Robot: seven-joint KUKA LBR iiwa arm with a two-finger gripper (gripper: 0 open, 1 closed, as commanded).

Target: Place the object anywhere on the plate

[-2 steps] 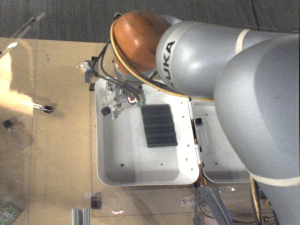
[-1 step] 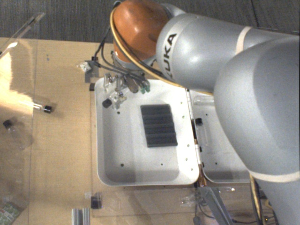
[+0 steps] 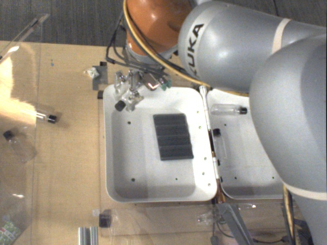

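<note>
arm (image 3: 240, 50) comes in from the right, big grey link covering most of the right bin (image 3: 245, 152), orange band (image 3: 153, 14) sitting up top over the back edge of the left bin (image 3: 117, 177). gripper (image 3: 130, 91) hangs off the wrist at the left bin's back-left corner, over the rim area. it's a tangle of metal and clear bits from this angle, with a green spot on its right side. can't tell if it's gripping or not, and i see nothing clearly held in it.

left bin: 1 dark ribbed rectangular object (image 3: 173, 136) lying flat on the floor, roughly centre, slightly toward the right wall, long side running front to back. well apart from the gripper. no contact with any wall.

right bin: a clear tube with a dark cap (image 3: 230, 109) lies near the back, just below the arm's edge. a small dark bit (image 3: 216, 132) sits against the divider between the 2 bins.

can't pick out anything that reads as a plate from this angle.

bench (image 3: 61, 162) outside the bins: a capped clear vial (image 3: 47, 118) to the left, a small dark piece (image 3: 7, 135) further left, a small dark block (image 3: 104, 219) in front of the left bin, a ribbed metal piece (image 3: 88, 235) at the front edge. clear plastic sheeting (image 3: 20, 86) over the left side with glare on it.
</note>
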